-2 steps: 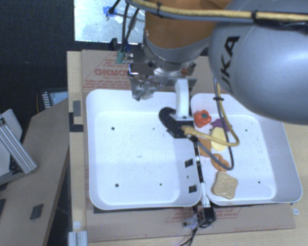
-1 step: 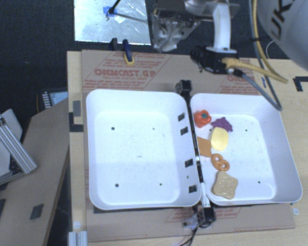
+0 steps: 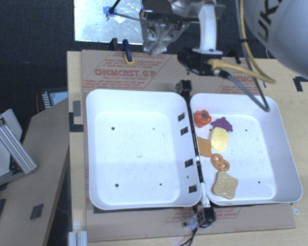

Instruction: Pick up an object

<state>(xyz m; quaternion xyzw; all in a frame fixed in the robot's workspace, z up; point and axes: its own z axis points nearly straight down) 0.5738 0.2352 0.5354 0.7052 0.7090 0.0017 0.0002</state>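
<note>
Several toy foods lie along the left side of the right bin (image 3: 277, 152): a red tomato (image 3: 203, 118), a purple grape bunch (image 3: 223, 123), a yellow lemon-like piece (image 3: 219, 139), an orange wedge (image 3: 204, 146), a pretzel (image 3: 220, 162) and a slice of toast (image 3: 225, 185). My gripper (image 3: 157, 44) hangs high above the bench's far edge, beyond the back rim of the left bin (image 3: 100, 152) and well away from the foods. Nothing can be seen held under it.
A black hinge strip (image 3: 191, 142) with clips runs between the two bins. Cardboard (image 3: 123, 72) underlies both. A yellow cable (image 3: 246, 72) and a grey one trail over the right bin's back rim. An aluminium frame (image 3: 10, 142) stands at left.
</note>
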